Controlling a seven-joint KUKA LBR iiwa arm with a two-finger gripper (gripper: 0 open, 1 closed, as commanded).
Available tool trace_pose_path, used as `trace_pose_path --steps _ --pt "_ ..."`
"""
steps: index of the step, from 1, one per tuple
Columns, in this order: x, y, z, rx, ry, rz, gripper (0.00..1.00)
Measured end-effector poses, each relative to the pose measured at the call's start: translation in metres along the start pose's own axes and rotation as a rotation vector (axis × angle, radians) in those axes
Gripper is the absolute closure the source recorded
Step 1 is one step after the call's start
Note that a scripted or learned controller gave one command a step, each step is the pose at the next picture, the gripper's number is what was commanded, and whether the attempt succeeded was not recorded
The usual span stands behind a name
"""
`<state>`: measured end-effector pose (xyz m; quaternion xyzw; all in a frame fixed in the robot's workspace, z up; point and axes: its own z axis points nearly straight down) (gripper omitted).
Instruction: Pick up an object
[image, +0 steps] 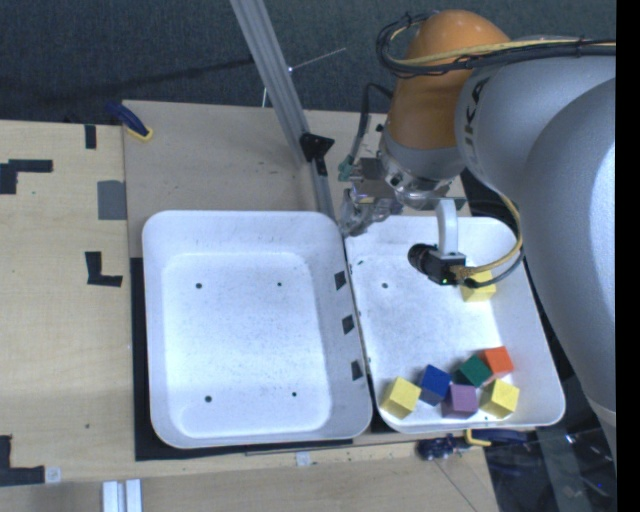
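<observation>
My gripper (358, 212) hangs over the far left corner of the right bin (410, 320), just above the rim where the two bins meet. Nothing shows in its grasp. A yellow block (479, 290) lies alone in the right bin's far right part, beside a black part of the wrist (436, 263). Along the bin's near edge sits a cluster of blocks: yellow (402, 397), blue (434, 383), purple (462, 399), green (473, 372), orange-red (497, 360) and another yellow (503, 398).
The left bin (240, 222) stands beside the right one, their rims touching. A slanted metal pole (285, 90) rises behind the bins near the gripper. The arm's bulk covers the right bin's far right side.
</observation>
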<state>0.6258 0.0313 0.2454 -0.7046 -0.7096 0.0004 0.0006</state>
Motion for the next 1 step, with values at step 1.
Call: trace_pose_path --steps 1 --pt "0.0447 0.0148 0.0125 0.0 0.0 0.001 1.0"
